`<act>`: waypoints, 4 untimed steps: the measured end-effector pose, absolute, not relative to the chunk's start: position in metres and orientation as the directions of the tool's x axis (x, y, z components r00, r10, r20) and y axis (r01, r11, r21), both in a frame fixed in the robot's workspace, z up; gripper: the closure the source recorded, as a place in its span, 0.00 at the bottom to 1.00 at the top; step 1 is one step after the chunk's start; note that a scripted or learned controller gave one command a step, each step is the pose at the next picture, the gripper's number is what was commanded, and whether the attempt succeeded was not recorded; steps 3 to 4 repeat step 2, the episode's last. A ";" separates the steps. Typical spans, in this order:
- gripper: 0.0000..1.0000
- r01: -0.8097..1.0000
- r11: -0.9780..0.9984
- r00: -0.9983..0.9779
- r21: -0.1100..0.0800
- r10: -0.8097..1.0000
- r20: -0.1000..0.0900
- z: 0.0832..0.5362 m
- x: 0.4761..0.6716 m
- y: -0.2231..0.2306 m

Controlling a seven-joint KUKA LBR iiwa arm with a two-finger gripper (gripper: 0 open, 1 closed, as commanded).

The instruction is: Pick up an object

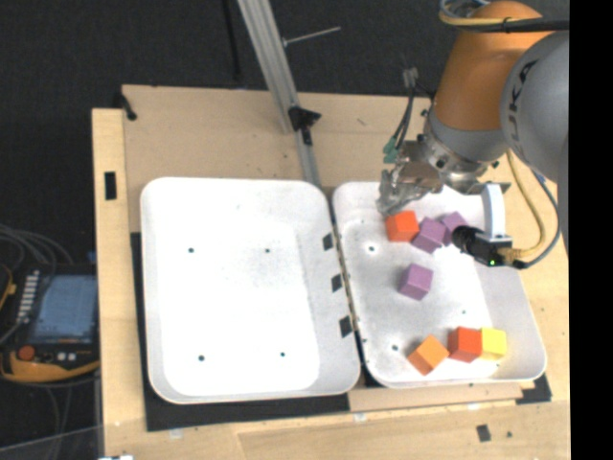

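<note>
My gripper (395,199) hangs over the back left part of the right bin (508,300), just above and left of an orange cube (402,225). Two purple cubes (437,231) lie right beside that orange cube. Another purple cube (416,281) sits alone in the middle of the bin. Near the front edge lie an orange cube (429,354), a red cube (465,343) and a yellow cube (493,341) in a row. Nothing shows between the fingers.
The left bin (235,286) lies beside the right one, joined by black clips at the shared rim. A slanted metal pole (278,70) stands behind the bins. An electronic device (57,314) with cables sits off the bench at far left.
</note>
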State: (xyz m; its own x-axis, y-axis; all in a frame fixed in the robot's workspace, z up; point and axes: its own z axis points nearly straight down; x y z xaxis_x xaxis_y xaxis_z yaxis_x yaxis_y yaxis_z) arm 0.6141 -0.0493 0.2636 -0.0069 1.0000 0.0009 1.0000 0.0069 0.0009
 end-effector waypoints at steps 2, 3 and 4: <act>1.00 1.000 0.006 -0.006 -0.001 1.000 0.001 0.260 0.582 0.047; 1.00 1.000 0.006 -0.006 -0.001 1.000 0.001 0.260 0.582 0.047; 1.00 1.000 0.006 -0.006 -0.001 1.000 0.001 0.260 0.582 0.047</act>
